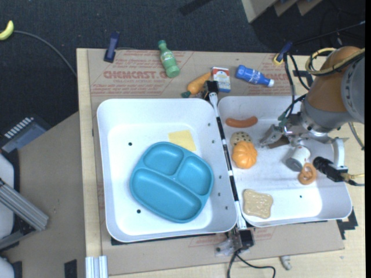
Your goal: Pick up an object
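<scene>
The right bin (324, 204) holds a sausage (242, 121), a speckled cookie (240, 138), an orange fruit (244, 154), a bread slice (257, 204), a small white cup (297, 157) and a brown pretzel ring (306, 174). My gripper (278, 140) hangs low over the middle of this bin, between the cookie and the white cup. It is open, its fingers spread with nothing between them. The grey arm (330, 97) comes in from the right.
The left bin (110, 120) carries a blue divided plate (171, 180) and a yellow cheese slice (183, 138). Behind the bins on the bench lie a green bottle (169, 59), a carrot (198, 84), a small carton (221, 79) and a blue bottle (254, 76).
</scene>
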Motion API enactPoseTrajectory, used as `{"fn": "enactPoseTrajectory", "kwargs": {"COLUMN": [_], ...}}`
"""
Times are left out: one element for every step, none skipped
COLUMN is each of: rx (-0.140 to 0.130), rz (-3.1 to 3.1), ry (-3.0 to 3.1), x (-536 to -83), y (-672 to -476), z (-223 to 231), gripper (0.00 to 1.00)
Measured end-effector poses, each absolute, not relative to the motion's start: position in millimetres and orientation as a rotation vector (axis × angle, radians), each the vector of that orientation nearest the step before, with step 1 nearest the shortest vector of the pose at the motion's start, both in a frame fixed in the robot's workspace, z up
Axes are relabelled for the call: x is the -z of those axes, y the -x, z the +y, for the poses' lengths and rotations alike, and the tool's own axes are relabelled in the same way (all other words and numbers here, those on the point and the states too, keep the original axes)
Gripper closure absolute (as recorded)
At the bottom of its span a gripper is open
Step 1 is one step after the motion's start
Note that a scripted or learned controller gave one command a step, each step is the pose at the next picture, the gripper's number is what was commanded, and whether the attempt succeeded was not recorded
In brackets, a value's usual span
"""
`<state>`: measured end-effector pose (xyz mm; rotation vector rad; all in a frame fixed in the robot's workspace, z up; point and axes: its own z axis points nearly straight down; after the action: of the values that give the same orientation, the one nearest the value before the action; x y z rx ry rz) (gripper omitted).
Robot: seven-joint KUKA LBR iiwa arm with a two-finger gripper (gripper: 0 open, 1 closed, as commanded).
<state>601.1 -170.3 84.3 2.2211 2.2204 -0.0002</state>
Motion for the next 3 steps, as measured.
{"fn": "enactPoseTrajectory", "kwargs": {"rx": [-0.002,-0.002,0.007], "rz": [2.219,2.219,2.227], "ry": [-2.219,-2.219,-2.223], "x": [-95.2,-95.0,-83.8], "y": [-602.0,-601.9,-654.8], "z": [-170.3,-170.2,-154.0], "gripper": [1.00,0.00,0.00]}}
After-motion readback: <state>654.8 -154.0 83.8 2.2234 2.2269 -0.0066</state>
